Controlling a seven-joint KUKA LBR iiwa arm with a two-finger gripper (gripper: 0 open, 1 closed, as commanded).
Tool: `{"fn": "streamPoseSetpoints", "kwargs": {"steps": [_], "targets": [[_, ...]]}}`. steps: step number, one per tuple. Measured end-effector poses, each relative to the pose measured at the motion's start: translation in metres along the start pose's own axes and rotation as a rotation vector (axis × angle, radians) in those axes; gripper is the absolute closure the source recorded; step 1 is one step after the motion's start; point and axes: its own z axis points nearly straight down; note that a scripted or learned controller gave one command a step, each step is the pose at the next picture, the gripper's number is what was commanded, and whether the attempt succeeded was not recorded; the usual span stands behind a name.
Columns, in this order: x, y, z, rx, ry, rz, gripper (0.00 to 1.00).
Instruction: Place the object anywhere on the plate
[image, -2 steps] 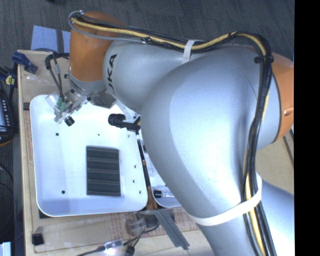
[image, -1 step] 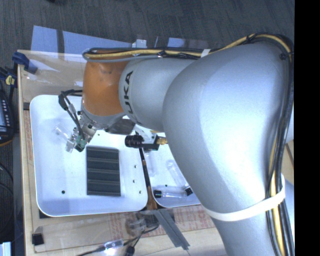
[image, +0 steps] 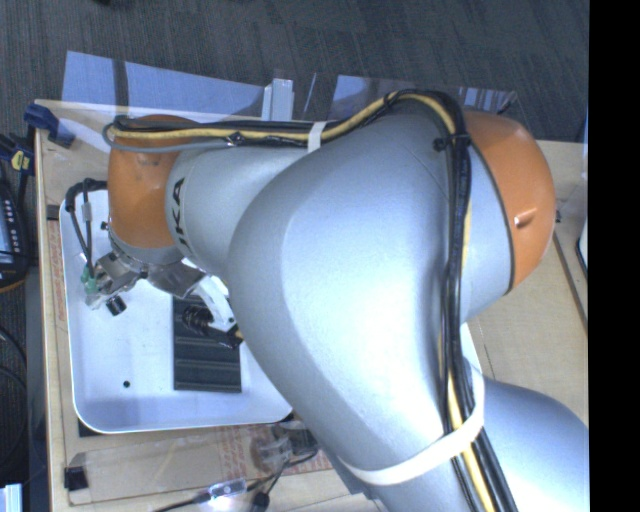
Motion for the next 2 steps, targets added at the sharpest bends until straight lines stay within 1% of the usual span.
{"fn": "streamPoseSetpoints", "kwargs": {"steps": [1,2], "targets": [[-0.039,0.024,0.008,-0.001,-0.004,-0.462,1.0],[0.005,-0.011,0.005,0.007,-0.016,-0.435,1.0]]}}
